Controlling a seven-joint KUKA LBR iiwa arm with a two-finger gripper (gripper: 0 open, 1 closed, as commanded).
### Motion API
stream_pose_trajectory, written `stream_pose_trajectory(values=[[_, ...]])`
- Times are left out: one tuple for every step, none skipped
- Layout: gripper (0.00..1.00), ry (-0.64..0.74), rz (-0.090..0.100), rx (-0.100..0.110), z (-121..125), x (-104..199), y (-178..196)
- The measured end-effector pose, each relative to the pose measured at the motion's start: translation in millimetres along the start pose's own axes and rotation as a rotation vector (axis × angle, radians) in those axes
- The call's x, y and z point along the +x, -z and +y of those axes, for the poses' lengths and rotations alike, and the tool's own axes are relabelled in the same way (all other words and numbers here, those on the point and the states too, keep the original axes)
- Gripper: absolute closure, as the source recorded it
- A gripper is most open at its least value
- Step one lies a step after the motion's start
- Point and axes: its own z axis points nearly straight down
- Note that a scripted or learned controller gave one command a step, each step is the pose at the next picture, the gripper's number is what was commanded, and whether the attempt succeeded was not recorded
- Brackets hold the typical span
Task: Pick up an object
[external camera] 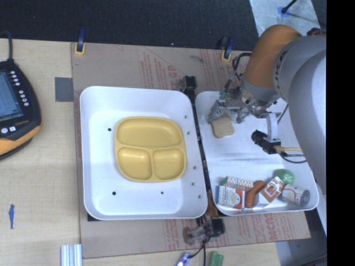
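Note:
My gripper (226,115) hangs over the far left corner of the right bin (244,154), open, its two grey fingers spread apart. A tan bread slice (223,129) lies flat on the bin floor just below the fingertips, nothing gripped. Along the bin's near edge lie a small carton (230,194), a brown sausage (255,194), an orange-and-white packet (272,189), a green item (285,176) and a small can (298,197).
The left bin (100,148) holds a yellow divided plate (150,148). The arm's orange band (272,49) and grey body cover the right bin's far right side. A teach pendant (14,107) lies at the bench's left edge.

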Motion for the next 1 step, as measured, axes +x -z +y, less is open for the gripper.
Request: stream_pose_trajectory(values=[[1.00, 0.003, 0.000, 0.001, 0.1, -0.3, 10.6]])
